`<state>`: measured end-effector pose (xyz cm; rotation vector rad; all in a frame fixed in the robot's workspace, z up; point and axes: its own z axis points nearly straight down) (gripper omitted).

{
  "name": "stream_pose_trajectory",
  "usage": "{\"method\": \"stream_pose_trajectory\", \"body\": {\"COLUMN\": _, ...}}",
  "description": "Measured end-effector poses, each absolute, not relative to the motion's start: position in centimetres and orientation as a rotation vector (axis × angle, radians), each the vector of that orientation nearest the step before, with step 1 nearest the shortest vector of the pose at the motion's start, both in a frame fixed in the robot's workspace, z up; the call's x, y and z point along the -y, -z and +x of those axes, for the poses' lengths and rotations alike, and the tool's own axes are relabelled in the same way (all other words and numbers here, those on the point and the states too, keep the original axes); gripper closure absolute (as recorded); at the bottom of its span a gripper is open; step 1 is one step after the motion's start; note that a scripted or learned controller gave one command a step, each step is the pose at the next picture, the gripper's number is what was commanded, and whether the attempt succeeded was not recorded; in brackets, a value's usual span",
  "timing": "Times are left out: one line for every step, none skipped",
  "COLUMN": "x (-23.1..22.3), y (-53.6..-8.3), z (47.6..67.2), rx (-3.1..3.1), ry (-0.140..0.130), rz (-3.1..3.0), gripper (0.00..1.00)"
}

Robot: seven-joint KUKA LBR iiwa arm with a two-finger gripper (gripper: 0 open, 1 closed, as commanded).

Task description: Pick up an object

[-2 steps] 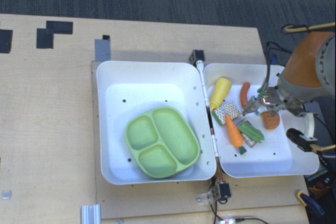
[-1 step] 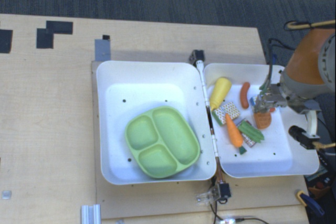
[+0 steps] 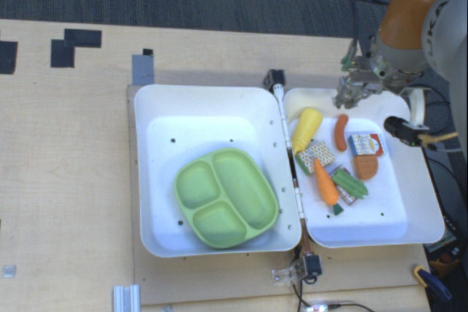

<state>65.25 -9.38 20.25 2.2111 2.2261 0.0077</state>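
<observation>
Nearest us, we note the green three-compartment plastic tray (image 3: 226, 198) lying flat in the left shallow white bin (image 3: 157, 157). In the right shallow white bin (image 3: 409, 219) we find the loose items clustered toward its middle. The orange toy carrot with a green top (image 3: 327, 186) lies closest to the front, just beside a dark green toy vegetable (image 3: 349, 183). Behind them sits a checkered small packet (image 3: 316, 156), touching the carrot's tip. To the right lie a brown rounded toy piece (image 3: 365, 167) and a small blue-and-white carton (image 3: 364, 145), touching. Farther back, a yellow toy corn cob (image 3: 306, 128) leans by the bins' divider, and a red toy sausage (image 3: 341, 133) lies apart. At the far rim, the two-finger gripper (image 3: 351, 95) hangs above the bin's back corner; we cannot tell how its jaws stand.
</observation>
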Motion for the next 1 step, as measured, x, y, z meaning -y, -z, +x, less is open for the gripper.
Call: {"method": "stream_pose_trajectory", "body": {"x": 9.5, "y": -20.15, "z": 65.16, "rx": -2.227, "ry": -0.003, "rz": 2.212, "gripper": 0.0}}
